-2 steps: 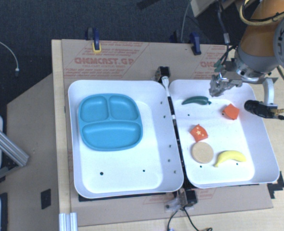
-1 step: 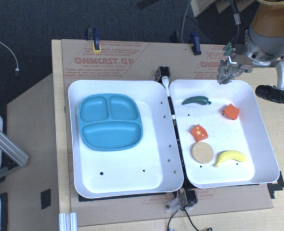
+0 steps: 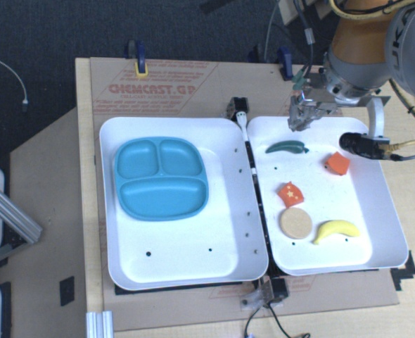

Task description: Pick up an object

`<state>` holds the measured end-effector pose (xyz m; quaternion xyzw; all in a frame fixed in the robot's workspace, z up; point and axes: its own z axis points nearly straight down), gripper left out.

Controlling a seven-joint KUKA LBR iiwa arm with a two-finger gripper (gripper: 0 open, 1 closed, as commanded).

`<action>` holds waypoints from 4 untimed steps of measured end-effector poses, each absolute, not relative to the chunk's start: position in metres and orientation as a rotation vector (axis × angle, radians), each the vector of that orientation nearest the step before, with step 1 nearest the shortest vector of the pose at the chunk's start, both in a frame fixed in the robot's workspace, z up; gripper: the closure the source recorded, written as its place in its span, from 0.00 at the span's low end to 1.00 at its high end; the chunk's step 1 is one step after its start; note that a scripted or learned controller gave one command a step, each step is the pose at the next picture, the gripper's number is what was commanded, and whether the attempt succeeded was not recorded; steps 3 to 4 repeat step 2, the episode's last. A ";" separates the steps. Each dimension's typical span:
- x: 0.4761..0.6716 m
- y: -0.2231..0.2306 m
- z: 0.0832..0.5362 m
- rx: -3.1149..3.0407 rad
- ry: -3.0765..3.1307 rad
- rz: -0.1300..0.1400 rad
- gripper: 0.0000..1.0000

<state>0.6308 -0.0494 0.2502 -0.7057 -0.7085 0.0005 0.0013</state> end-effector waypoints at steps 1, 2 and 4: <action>0.617 0.003 0.253 -2.217 -2.223 0.002 1.00; 0.601 0.045 0.244 -2.216 -2.223 0.003 1.00; 0.601 0.045 0.244 -2.216 -2.223 0.003 1.00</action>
